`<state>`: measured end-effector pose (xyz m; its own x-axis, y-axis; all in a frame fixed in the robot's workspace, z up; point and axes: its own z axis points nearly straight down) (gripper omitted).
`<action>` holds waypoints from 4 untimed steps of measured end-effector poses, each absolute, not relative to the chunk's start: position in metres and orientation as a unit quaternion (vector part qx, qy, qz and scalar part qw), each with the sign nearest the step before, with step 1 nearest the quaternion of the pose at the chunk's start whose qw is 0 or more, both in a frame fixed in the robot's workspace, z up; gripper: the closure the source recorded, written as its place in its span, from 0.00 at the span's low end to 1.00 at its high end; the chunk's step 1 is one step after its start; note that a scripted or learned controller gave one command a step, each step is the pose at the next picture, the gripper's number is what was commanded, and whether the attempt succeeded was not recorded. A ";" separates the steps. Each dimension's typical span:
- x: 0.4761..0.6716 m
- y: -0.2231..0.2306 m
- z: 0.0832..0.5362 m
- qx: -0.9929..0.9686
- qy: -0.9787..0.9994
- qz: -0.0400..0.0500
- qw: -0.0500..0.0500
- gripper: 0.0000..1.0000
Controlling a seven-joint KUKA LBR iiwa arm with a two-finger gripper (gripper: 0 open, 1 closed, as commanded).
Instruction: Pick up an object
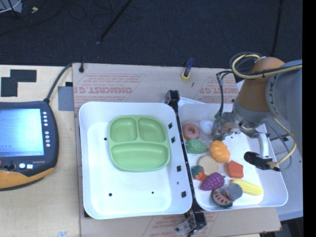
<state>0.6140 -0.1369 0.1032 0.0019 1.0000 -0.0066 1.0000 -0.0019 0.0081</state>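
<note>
The right bin [276, 194] holds several toy foods: a pink donut [190, 131], a white ball [205, 127], a green leafy piece [196, 145], an orange fruit [220, 151], a red-orange block [235, 170], yellow corn [248, 187], purple grapes [213, 181], a watermelon slice [221, 199] and a grey round piece [234, 190]. My gripper [221, 130] is low in the bin's far part, just above the orange fruit and right of the white ball. Wrist parts and cables hide what is under it.
The left bin [98, 191] holds a green divided plate [139, 143]. A black divider [180, 152] runs between the bins. A control pendant [24, 137] lies at the far left. A blue and yellow clip [187, 69] sits behind the bins.
</note>
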 end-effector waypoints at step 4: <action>0.615 -0.080 0.229 0.705 0.709 0.000 -0.002 1.00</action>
